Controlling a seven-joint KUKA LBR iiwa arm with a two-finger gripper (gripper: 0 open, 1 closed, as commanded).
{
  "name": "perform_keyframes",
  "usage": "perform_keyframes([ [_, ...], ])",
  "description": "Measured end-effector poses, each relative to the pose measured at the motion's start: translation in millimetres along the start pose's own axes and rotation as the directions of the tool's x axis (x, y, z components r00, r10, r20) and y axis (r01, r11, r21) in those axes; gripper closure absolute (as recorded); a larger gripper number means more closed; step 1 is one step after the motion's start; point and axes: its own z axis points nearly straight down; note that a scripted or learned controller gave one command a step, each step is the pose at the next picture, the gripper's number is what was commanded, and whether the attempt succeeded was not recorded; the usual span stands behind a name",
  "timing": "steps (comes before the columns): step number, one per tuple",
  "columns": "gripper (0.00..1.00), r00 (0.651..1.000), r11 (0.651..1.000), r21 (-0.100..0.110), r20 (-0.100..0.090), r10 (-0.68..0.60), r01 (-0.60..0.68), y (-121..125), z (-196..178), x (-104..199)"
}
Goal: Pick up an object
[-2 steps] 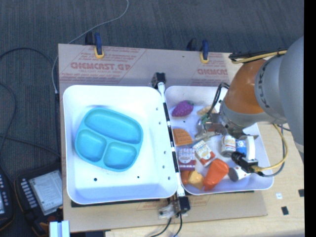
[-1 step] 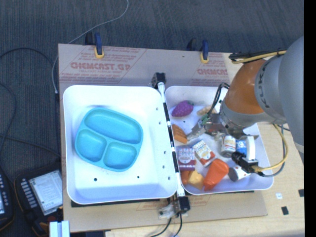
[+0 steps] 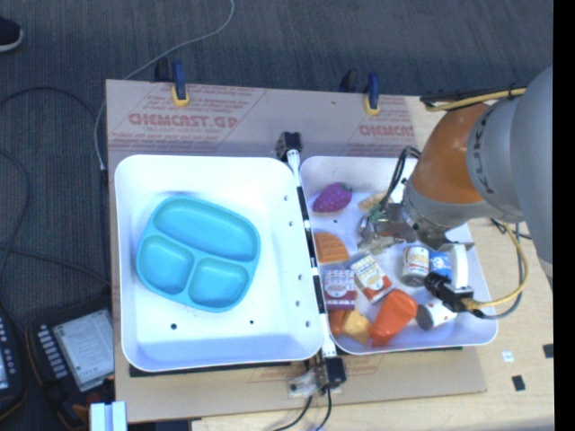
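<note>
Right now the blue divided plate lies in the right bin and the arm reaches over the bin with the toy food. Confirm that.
Not quite. The camera view shows the blue divided plate in the left bin, not the right one. The rest stands: the arm reaches over the right bin, which holds the toy food, such as the purple grapes and the orange carrot.

Gripper (image 3: 384, 223) fingertips buried among clutter in the right bin (image 3: 485, 330); opening not discernible. Arm (image 3: 503, 164) cut off by right frame edge. Labels on small packets (image 3: 340, 285) near bin's left wall too small to read. Black shoe (image 3: 7, 32) cropped, far left of bin.
</note>
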Motion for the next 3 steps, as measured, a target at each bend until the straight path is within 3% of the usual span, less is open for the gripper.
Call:
perform_keyframes([
  [1, 0.00, 1.000, 1.000, 0.000, 0.002, 0.001, -0.001, 0.0, -0.3, -1.1],
  [2, 1.00, 1.000, 1.000, -0.001, 0.002, 0.001, -0.001, 0.5, -10.0, -0.9],
  [3, 0.00, 1.000, 1.000, -0.001, 0.002, 0.000, 0.000, 0.4, -9.8, -0.9],
])
